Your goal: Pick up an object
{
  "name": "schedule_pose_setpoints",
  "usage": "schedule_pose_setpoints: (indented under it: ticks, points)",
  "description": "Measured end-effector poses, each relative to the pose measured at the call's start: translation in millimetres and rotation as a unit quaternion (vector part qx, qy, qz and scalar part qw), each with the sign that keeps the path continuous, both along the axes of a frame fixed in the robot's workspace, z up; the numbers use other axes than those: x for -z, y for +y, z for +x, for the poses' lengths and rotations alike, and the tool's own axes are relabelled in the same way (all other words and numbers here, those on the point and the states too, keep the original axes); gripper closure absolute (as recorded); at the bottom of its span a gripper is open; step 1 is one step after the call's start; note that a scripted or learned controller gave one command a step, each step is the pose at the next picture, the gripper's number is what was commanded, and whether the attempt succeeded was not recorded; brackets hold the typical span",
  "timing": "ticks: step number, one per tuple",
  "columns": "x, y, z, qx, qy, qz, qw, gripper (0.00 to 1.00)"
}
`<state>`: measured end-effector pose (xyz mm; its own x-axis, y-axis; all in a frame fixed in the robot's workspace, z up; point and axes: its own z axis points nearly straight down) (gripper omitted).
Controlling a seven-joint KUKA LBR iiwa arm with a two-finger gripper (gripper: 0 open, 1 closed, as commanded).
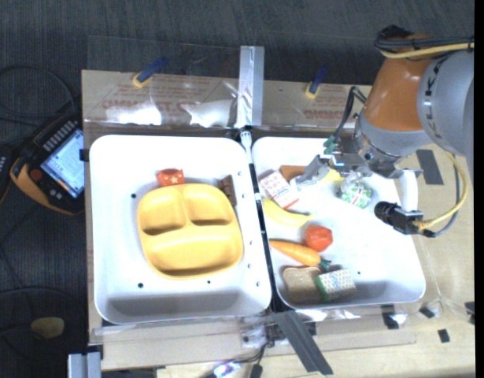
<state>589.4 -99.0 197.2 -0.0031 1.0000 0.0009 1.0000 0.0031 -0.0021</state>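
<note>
The arm (415,93) reaches into the right bin (411,278) from the right, and its pincer (336,164) hangs low over that bin's far half. Whether the pincer is open, closed or gripping anything I cannot tell from this slant; the wrist hides most of it, and no item is plainly seen between its tips.

Taking the banana (282,213) as the landmark: the pincer sits up and to the right of it, near but apart. A small red-and-white packet (275,186) lies touching the banana's upper left end. A crumpled green-and-white wrapper (355,190) rests well to the banana's right, just below the wrist, and looks the likeliest target, though that is a guess. A red tomato-like piece (319,237) lies just below and right of the banana, a carrot (294,251) just beneath it, and farther below sit a slice of bread (299,282) and a green-striped box (336,283) touching each other.

To the banana's left, across the divider, the left bin (108,235) holds a yellow divided plate (190,231) with a small red block (171,177) at its upper edge.

As I judge it, the task is only at the approach: everything appears to rest on the bin floors, nothing lifted. Closing on one item and raising it clear remain.
</note>
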Motion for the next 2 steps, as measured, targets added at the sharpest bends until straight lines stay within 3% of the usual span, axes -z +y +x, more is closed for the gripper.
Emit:
schedule_pose_setpoints:
  ticks: [1, 2]
  points:
    - [99.2, 1.6, 2.0, -0.12, -0.001, 0.0003, 0.9928, 0.0]
    - [106.8, -3.2, -51.9, -0.136, -0.009, -0.0026, 0.9906, 0.0]
